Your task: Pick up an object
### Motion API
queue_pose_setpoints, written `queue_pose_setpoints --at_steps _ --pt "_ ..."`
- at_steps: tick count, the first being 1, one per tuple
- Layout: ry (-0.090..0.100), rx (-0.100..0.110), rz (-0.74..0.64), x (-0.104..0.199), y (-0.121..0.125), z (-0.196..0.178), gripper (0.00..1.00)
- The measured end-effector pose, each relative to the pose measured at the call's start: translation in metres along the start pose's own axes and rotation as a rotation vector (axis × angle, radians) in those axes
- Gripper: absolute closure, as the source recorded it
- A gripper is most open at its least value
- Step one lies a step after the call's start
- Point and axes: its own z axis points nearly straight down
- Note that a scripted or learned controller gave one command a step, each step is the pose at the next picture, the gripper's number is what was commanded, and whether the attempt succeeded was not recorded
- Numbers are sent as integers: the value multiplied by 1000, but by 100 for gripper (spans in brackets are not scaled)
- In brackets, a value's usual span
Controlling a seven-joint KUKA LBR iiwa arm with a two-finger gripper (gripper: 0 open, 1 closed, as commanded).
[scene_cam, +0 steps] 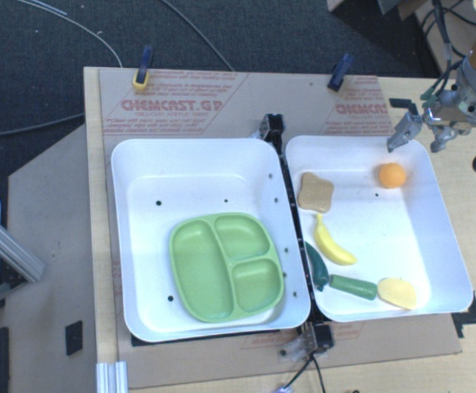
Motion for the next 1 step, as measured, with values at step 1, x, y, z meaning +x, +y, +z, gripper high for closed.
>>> queue_pose_setpoints --at_steps 1 --pt "-1 -5 -1 0 1 -2 0"
